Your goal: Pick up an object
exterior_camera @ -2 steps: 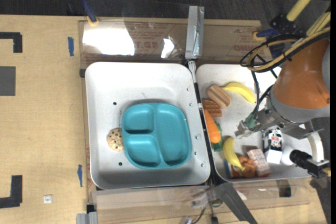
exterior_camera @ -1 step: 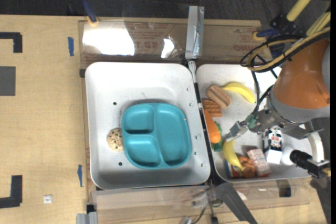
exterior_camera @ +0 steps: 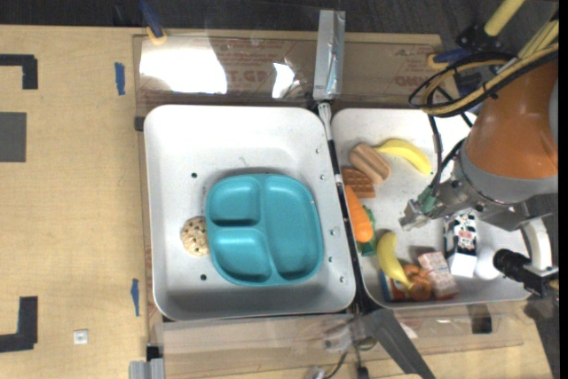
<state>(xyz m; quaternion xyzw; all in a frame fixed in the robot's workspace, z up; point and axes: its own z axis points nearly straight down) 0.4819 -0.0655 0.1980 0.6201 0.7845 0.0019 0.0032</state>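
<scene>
"Toys to pick up? Where are they?"

"Mostly in the right bin (exterior_camera: 390,122). A yellow banana (exterior_camera: 406,153) lies at the far side. A pink hot dog (exterior_camera: 368,162) is just left of it. A brown waffle (exterior_camera: 357,182) and an orange carrot (exterior_camera: 359,219) lie along the left wall. A second banana (exterior_camera: 390,257) and some little boxes (exterior_camera: 433,272) sit at the near side."

"Where is the arm (exterior_camera: 515,138)?"

"It comes in from the right, grey with a big orange part. It hangs over the right half of that bin."

"And the jaws?"

"They show as a grey metal bit over the middle of the bin. I cannot tell if they are spread or pressed together. I see no toy between them."

"Which toys are closest?"

"The carrot is to their left. The second banana is on their near left. The yellow banana is on their far side. None of them touches the jaws."

"What is in the left bin (exterior_camera: 177,138)?"

"A blue plate (exterior_camera: 266,226) with three parts. A cookie (exterior_camera: 194,235) lies just beside its left edge."

"What is under the bins?"

"A brown worktop (exterior_camera: 71,191)."
</scene>
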